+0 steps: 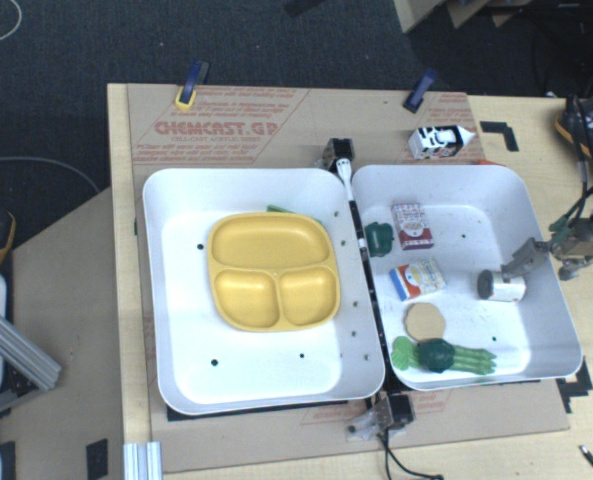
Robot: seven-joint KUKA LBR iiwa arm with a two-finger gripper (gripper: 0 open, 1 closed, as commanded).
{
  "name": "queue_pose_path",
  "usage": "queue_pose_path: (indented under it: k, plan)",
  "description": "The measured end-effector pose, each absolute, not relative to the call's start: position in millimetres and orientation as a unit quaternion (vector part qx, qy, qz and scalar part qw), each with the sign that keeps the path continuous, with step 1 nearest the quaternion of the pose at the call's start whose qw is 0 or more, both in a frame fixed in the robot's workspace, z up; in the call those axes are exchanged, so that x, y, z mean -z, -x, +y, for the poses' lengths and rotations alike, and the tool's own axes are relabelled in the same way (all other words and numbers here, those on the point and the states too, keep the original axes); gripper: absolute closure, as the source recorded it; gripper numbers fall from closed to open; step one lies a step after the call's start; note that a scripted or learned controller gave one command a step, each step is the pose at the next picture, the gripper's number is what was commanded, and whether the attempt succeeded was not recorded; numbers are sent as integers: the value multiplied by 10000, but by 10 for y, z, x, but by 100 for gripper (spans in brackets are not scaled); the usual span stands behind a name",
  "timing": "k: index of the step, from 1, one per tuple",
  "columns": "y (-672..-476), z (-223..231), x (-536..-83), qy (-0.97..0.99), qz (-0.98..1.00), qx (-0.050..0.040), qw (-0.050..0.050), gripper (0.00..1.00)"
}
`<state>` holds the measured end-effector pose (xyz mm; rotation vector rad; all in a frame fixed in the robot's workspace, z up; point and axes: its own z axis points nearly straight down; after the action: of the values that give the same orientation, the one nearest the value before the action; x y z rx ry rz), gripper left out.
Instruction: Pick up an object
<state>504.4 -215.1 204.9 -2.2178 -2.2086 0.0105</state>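
- Grey gripper (524,260) — its opening cannot be determined; it sits low by the right wall of the shallow white right bin (536,203).
- Small white-and-grey cylinder (502,287) lies just beside it on the bin floor.
- Centre over the cylinder and grip across its narrow axis — keep off the wall.

Pincer (524,259) enters frame at 3 o'clock edge, grey, reaching toward 9 o'clock. Tip angled down toward 8 o'clock. Wrist hardware clustered just behind it at 3 o'clock, dark cables looping upward from there. Arm body mostly cut off by frame edge. Finger spacing too small and blurred to judge.
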Motion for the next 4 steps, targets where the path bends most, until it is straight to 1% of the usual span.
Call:
queue_pose_path:
  k: [1, 2, 3, 4]
  plan:
    - [-5076, -2147, -2118, 7071, -7071, -1, -4, 0]
    - [-4985, -2201, -1608, 7076, -7066, -12, 35, 0]
    - [-5012, -2141, -1160, 7070, -7072, -8, 34, 0]
    - [-5008, -2125, -827, 7069, -7073, -2, 35, 0]
